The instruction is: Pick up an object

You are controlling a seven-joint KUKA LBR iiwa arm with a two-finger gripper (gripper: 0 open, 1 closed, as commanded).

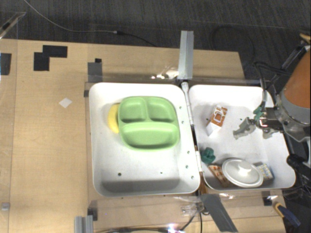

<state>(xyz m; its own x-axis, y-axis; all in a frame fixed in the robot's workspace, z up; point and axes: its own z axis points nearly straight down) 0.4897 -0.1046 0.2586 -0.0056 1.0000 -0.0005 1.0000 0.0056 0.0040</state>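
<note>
Right bin [228, 93], hand [241, 129] low over floor, holding nothing

Green divided tray [147, 122] lies in the left bin [104, 169], hiding part of a yellow thing [112, 120]; tool [243, 128] hovers over the right bin [243, 93].

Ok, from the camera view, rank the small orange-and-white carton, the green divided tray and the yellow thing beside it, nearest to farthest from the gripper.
From the gripper in the right bin:
1. Orange-and-white carton, same bin, just to its left.
2. Green divided tray, in the left bin.
3. Yellow object, peeking out at the tray's far left edge.
</note>
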